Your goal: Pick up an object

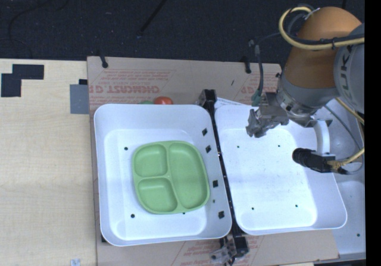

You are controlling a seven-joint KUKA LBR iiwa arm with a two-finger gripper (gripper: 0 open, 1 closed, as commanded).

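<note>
A light green divided plate (170, 177) with three compartments lies flat in the middle of the left bin (113, 140). My gripper (257, 127) hangs over the upper part of the right bin (297, 211), well to the right of the plate, pointing down and left. Nothing shows between its fingers. The grey arm with its orange band comes in from the upper right.
A small red and green object (159, 101) sits on the cardboard just behind the left bin's back rim. A black divider (215, 157) runs between the two bins. A black cable fitting (312, 159) hangs over the right bin's right side.
</note>
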